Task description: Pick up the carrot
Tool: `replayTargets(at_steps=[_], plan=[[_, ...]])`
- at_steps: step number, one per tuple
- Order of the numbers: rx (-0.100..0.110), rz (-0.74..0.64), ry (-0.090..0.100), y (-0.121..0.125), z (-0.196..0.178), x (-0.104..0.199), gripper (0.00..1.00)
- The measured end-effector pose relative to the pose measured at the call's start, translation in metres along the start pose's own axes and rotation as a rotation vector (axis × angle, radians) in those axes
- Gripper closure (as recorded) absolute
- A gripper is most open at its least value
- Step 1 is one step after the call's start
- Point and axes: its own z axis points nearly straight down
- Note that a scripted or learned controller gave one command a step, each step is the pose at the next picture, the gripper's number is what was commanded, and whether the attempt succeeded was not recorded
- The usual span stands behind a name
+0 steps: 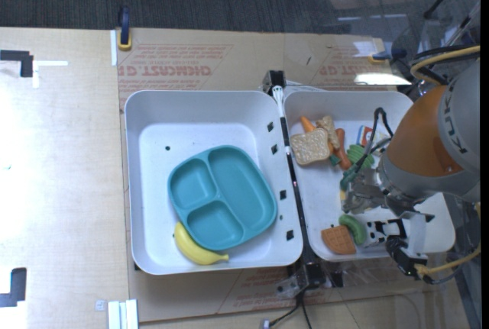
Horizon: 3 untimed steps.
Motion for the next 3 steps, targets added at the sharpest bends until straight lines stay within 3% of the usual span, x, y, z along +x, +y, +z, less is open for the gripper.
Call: replayTargets(at_steps=[1, 2, 3], plan=[[0.0, 0.0, 0.0, 0.0, 0.0, 0.0, 0.0], [-0.002, 0.334, -0.001, 0.063, 0.016, 0.008, 0.0], [0.001, 0.368, 0.001, 0.008, 0.01, -0.015, 0.0]])
